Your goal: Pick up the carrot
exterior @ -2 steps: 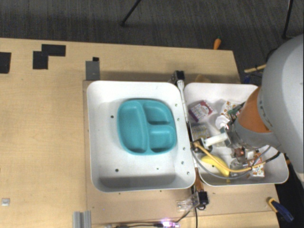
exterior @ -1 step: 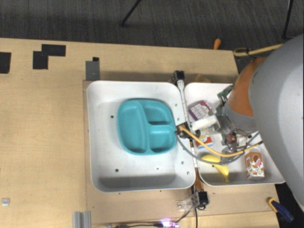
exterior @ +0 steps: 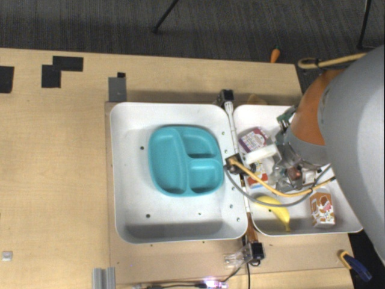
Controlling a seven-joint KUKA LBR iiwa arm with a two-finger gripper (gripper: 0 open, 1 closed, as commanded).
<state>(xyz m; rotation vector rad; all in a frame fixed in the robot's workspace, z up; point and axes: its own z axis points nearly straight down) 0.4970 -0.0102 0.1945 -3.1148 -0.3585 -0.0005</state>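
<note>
— Toward nine o'clock in the right-hand shallow white plastic bin (exterior: 299,232), what lies there?

— A slim orange carrot (exterior: 251,173), its long axis running from ten o'clock to four o'clock, the upper end by the bin's left wall.

— And the claw?

— The gripper (exterior: 283,168) hangs just at the carrot's three o'clock, under the grey arm (exterior: 355,131). Whether it is wide or narrow cannot be told.

— What else is close?

— A curved yellow banana (exterior: 275,208) at the carrot's five o'clock, a glossy purple packet (exterior: 252,139) at twelve, and a small white carton (exterior: 323,209) with red print too small to read. The left white bin (exterior: 132,161) holds a smooth teal divided plate (exterior: 183,159).
</note>
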